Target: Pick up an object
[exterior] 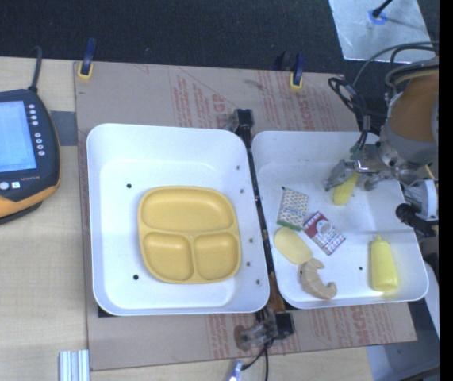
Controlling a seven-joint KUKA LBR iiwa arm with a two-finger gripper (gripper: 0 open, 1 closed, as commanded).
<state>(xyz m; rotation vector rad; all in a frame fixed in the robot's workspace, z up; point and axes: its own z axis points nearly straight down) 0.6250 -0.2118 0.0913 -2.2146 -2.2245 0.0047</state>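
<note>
The left bin [107,213] holds a yellow divided tray [188,234]; in the right bin [289,145] the gripper [351,179] has its jaws pinching a small yellow piece [343,190]; the grasp seems made, so lifting clear comes next.

No readable text. Cardboard sheet [170,94] under bins has faint red print, illegible. Packets [324,232] left-below the gripper [355,173] show print, too small. Pendant screen [2,140] blurred.
</note>
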